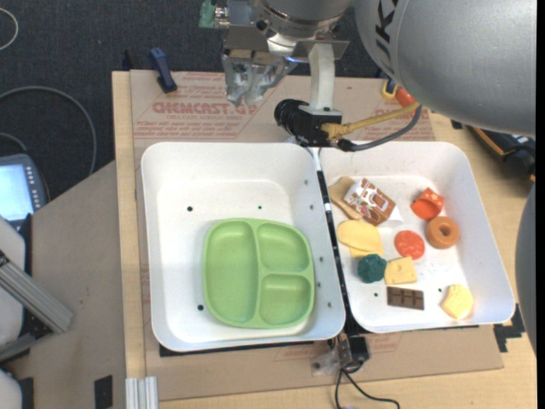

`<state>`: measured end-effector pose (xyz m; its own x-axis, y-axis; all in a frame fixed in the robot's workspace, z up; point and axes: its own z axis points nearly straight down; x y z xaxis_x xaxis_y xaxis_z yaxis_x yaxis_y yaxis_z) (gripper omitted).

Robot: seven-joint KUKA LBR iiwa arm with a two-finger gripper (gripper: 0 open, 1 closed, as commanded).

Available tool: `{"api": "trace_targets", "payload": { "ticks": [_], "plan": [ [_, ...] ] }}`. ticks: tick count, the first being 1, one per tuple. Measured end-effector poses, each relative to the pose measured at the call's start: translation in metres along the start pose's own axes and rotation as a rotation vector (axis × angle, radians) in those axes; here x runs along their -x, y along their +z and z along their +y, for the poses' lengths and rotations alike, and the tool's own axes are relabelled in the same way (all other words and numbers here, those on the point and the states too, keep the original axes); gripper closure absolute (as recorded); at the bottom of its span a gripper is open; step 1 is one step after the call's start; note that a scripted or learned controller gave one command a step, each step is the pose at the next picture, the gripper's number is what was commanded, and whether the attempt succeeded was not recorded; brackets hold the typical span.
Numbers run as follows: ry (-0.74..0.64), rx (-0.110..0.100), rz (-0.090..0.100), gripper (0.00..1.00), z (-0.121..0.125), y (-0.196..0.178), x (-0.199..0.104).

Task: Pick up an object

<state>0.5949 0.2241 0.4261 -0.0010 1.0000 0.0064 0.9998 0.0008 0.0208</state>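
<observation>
My gripper (pixel 249 82) hangs high over the cardboard behind the left bin (pixel 170 186), apart from every object. The right bin (pixel 477 194) holds several toy foods: a red-and-white snack packet (pixel 370 199) on a tan cracker (pixel 341 196), a yellow lump (pixel 359 237), a red tomato (pixel 410 244), a brown donut (pixel 442 232), a red pepper piece (pixel 427 203), a dark green broccoli (pixel 370 267), a cheese wedge (pixel 401 271), a chocolate bar (pixel 405 297) and a yellow piece (pixel 457 301).
A green divided plate (pixel 257 273) lies in the left bin's front half. A blue clamp (pixel 162 69) sits on the cardboard at the back left. The grey arm (pixel 460 41) crosses the upper right above the right bin's far corner.
</observation>
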Motion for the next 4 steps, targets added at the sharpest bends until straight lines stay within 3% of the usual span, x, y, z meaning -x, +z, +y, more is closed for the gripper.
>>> {"api": "trace_targets", "payload": {
  "ticks": [1,2,3,4],
  "plan": [
    [0.002,-0.041,-0.013,1.00,-0.064,0.165,0.001],
    [-0.001,-0.003,0.001,1.00,-0.049,-0.028,0.001],
    [0.000,-0.040,-0.013,1.00,-0.121,0.133,0.001],
    [0.001,-0.020,-0.005,1.00,-0.116,0.115,0.000]
  ]
}}
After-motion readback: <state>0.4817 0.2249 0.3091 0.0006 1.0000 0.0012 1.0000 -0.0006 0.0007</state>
